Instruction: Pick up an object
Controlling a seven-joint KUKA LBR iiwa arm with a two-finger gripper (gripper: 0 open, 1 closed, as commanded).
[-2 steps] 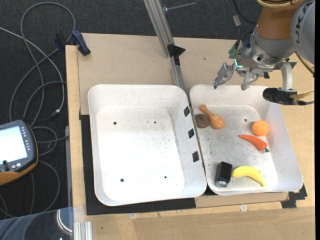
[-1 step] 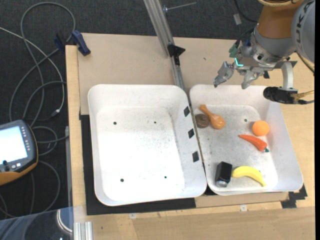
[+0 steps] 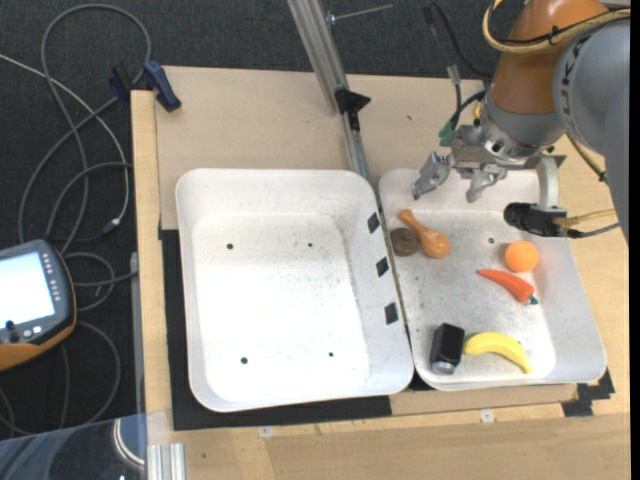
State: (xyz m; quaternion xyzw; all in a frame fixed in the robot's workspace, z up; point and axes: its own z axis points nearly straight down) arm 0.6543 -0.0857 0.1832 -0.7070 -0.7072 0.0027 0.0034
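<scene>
Hovering above the far edge of the right bin (image 3: 585,328), my gripper (image 3: 458,180) has its two fingers spread apart with nothing between them; one fingertip (image 3: 424,186) points down toward the bin's far left corner, the other sits to its right near the rim. My orange band (image 3: 535,48) and grey arm rise behind it toward the upper right of the camera view.

Below me in the right bin, an orange drumstick-shaped toy (image 3: 426,235) lies closest, just in front of my left fingertip, with a small brown round piece (image 3: 404,241) touching its left side. Farther right sits an orange ball (image 3: 521,257), and just in front of it a carrot (image 3: 510,283) lies at a slant. Near the bin's front edge, a banana (image 3: 497,349) lies beside a black block (image 3: 446,347). A black cylindrical part (image 3: 530,218) juts over the bin's right side.

The left bin (image 3: 200,228) stands beside the right one, well apart from my gripper.
</scene>
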